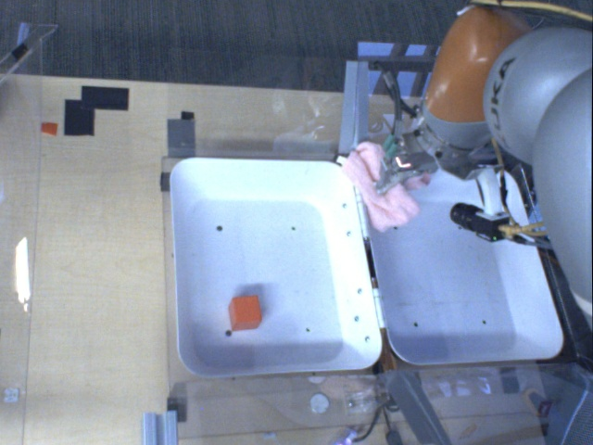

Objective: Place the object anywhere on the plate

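Pink and soft, a crumpled cloth [384, 193] hangs bunched at the back left corner of the right bin [473, 341], draping over the seam where the two bins meet. The gripper [400, 163] sits right on top of it, metal fingers clamped into the folds, the grey arm [537, 91] with its glossy orange band looming behind. Over in the left bin [269, 202], smooth white plastic with rounded corners, a small orange block [246, 312] rests alone near the front wall, well apart from the cloth.
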